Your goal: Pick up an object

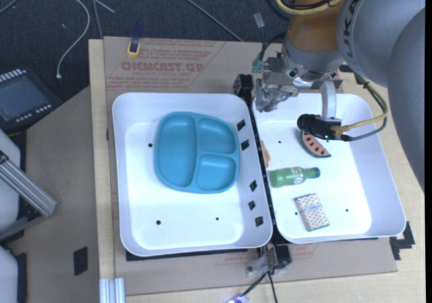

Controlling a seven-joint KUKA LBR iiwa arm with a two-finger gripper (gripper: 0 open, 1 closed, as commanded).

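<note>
My gripper (269, 98) hangs over the far left corner of the right bin (364, 221), close to the divide between the two bins. Nothing shows in it. In that bin a watermelon-slice toy (316, 146) lies to the gripper's right and a little nearer. A green bottle (293, 175) lies on its side near the bin's middle left. Towards the front edge rests a small patterned box (312, 212). A small orange-brown piece (266, 154) sits at the bin's left wall.
The left bin (135, 214) holds a blue divided plate (197, 152). The grey arm with its orange band (331, 5) reaches in over the far right. Cables and a cardboard sheet (169, 59) lie beyond the bins.
</note>
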